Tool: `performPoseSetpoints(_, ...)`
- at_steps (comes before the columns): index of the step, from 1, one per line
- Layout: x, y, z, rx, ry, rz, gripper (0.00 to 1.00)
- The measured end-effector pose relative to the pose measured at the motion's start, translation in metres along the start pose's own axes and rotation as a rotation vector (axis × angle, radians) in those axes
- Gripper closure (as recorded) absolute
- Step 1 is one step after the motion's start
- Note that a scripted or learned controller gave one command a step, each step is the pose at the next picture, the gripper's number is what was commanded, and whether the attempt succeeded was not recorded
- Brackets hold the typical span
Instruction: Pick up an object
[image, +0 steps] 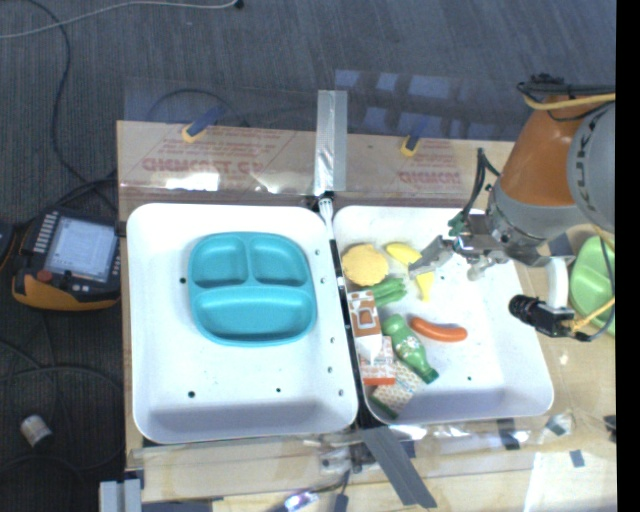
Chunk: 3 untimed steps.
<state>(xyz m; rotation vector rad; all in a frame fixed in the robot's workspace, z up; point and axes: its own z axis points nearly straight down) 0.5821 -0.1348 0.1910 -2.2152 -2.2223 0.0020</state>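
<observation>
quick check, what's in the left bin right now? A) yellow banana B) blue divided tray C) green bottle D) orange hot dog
B: the blue divided tray lies in the left bin, while the green bottle, orange hot dog and yellow banana all sit in the right bin.

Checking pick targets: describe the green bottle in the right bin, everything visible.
The green bottle is a small toy-like bottle, glossy like plastic, with a pale label patch on its body. It lies on its side on the right bin floor, set diagonally from upper left to lower right. The orange carrot-like piece lies by its upper right, a flat printed packet on its left. The gripper is apart from it, above the yellow pieces.
</observation>
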Motion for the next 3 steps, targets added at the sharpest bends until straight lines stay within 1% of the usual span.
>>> performPoseSetpoints(1, -0.005, 0.044, 0.102, -0.013, -0.007, 0.056, 0.0)
performPoseSetpoints(2, -0.004, 0.044, 0.091, -0.013, -0.005, 0.055, 1.0)
performPoseSetpoints(3, -0.013, 0.016, -0.017, -0.001, -0.004, 0.17, 1.0)
